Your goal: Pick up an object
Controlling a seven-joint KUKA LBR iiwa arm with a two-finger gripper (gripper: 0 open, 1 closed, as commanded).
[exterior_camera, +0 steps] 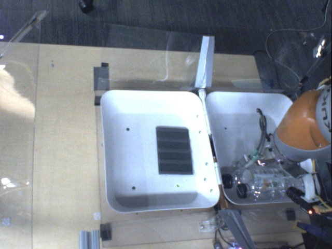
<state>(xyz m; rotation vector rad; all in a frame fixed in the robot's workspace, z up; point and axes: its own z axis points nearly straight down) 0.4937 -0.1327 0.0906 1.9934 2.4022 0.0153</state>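
Low in the right bin (233, 113), the hand (262, 183) sits among clear, glinting parts near the bin's front wall; whether it is spread or pinching anything, I cannot tell. One dark ribbed rectangular object (174, 150) lies flat in the middle of the left bin (119, 139), well apart from the hand. Two white bins stand side by side on the desk (57, 154).

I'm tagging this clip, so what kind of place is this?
Likely a robotics lab's grasping bench: two white bins on a wooden bench, a robot arm reaching into the right bin, and loose cables.
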